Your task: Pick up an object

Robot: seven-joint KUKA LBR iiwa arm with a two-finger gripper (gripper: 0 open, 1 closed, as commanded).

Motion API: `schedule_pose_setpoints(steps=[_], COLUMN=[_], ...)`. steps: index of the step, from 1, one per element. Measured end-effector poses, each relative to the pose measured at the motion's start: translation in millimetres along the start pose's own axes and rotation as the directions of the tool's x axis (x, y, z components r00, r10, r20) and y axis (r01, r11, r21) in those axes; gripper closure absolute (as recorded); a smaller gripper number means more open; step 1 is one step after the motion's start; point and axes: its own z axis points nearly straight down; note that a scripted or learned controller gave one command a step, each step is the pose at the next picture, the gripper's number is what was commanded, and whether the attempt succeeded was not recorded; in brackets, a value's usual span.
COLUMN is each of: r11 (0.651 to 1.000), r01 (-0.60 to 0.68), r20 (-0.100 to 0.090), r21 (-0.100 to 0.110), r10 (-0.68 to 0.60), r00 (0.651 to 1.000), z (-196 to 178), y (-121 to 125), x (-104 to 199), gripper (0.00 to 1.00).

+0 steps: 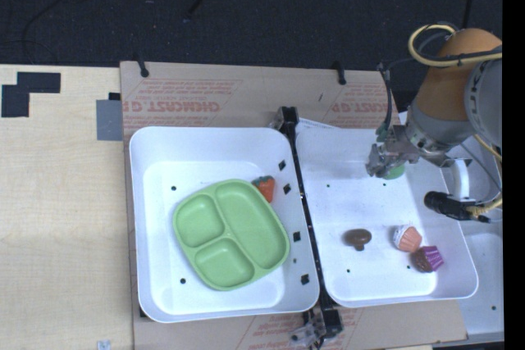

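My gripper is low over the back right part of the right bin. A small green object peeks out from under its tip, mostly hidden, and I cannot tell whether it is gripped. Toward the front of the same bin lie a brown rounded piece, a pink and white cupcake and a purple cupcake.
The left bin holds a green divided plate, and a small orange and red item lies at its back right edge. A black divider runs between the bins. The arm's black cable hangs over the right bin's right rim.
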Motion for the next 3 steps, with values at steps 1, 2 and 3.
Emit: schedule_pose_setpoints(steps=[1,2,3], r11=[1.0,1.0,1.0], r01=[0.003,0.003,0.006], r20=[0.0,0.001,-0.003], r21=[0.0,-0.001,0.004], r10=[-0.003,-0.003,-0.006], r00=[1.0,1.0,1.0], z=[-43,-85,-94], y=[2,3,-3], x=[2,1,58], gripper=[1.0,1.0,1.0])
